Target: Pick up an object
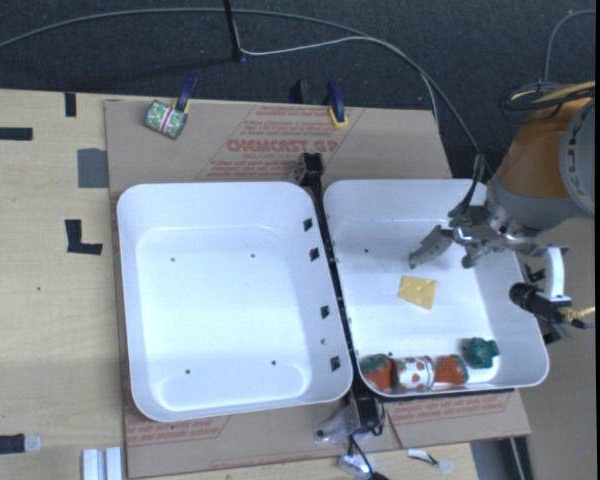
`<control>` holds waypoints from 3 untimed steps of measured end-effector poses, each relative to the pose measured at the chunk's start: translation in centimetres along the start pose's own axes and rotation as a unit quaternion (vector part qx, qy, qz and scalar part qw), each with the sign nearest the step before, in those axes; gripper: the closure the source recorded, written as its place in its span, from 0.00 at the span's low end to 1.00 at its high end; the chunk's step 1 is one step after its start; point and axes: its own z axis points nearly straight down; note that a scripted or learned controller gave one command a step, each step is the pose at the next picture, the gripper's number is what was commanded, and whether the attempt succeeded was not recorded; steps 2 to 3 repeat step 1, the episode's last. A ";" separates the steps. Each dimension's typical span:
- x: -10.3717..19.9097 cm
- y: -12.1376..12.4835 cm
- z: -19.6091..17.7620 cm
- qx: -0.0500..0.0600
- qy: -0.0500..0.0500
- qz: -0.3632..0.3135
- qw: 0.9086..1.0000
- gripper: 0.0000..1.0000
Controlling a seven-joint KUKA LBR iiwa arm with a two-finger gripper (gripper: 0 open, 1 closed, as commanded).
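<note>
Along the near wall of the right bin [380,218] lay a row of small things: a red and green piece [378,370] at the corner closest to the divider, a white and red can [414,372] touching it, an orange piece [451,371] next, and a green toy [479,350] at the end away from the divider. Farther in, near that bin's middle, a yellow wedge [417,291] rested flat on the floor, apart from the row. Just beyond the wedge hung the gripper [443,251], its two fingers spread and nothing between them, one tip [421,257] above the floor on the divider side of the wedge. Beyond the right bin, on the cardboard, sat a yellow clamp [337,118], and farther left a small green block [166,119].
</note>
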 end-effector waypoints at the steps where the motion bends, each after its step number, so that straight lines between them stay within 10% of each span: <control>1: 3.9 -4.9 6.2 -0.003 -0.001 0.001 1.000 0.00; 3: 3.9 -4.9 6.2 -0.003 -0.001 0.001 1.000 0.00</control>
